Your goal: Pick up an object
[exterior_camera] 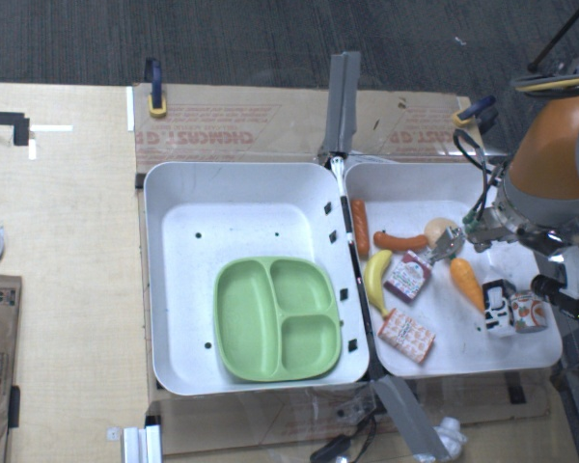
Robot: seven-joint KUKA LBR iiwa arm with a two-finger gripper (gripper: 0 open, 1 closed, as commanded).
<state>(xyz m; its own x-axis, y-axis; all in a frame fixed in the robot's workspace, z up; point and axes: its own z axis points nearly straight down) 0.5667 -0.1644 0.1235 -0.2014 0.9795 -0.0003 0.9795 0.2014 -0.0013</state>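
Robot gripper hangs low in the right bin between a pale round object and a carrot — finger state unclear.

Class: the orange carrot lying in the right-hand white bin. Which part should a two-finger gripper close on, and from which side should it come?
Probably the middle of the orange carrot, from straight above, fingers closing across its narrow width. It lies flat on the floor of the right-hand white bin, long axis running diagonally, with bare floor along both long sides at mid-length.
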